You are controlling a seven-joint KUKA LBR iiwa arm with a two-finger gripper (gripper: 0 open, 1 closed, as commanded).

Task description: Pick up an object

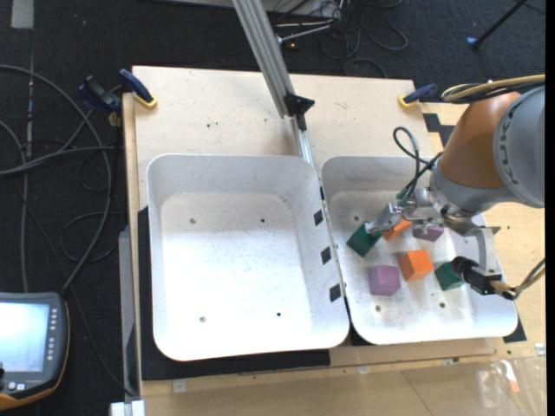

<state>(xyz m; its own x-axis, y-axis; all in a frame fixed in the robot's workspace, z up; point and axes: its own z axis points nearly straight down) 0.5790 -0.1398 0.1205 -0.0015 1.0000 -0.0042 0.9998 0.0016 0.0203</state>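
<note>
The pincer [395, 224] hung low inside the right bin [486, 323], reaching in from the right among a cluster of small blocks. How wide it stood could not be told: the wrist and its cabling covered most of it, and only a grey metal part showed beside an orange piece [397, 229] pressed close against it. Whether that piece lay between the tips or merely next to them was unclear, so no hold could be claimed.

A dark green block [362, 241] sat just left of and below the pincer, tilted, touching or nearly touching the metal part. A purple block [384, 279] lay further below, an orange cube [416, 263] below and to the right, a second green block [447, 275] further right still, and a pale mauve block [428, 230] just right, tucked under the wrist.

To do the pick well, the pincer probably needed to settle squarely over one block, with a tip on either side and no neighbour wedged in; the crowding near the green block and orange piece made a double or glancing grip likely. The purple block, standing apart, looked the cleaner target.

The arm hid the bin's far right corner, and a black fitting [473, 274] overlapped the second green block. The left bin [173, 319] lay well off to the left on the tabletop [217, 102].
</note>
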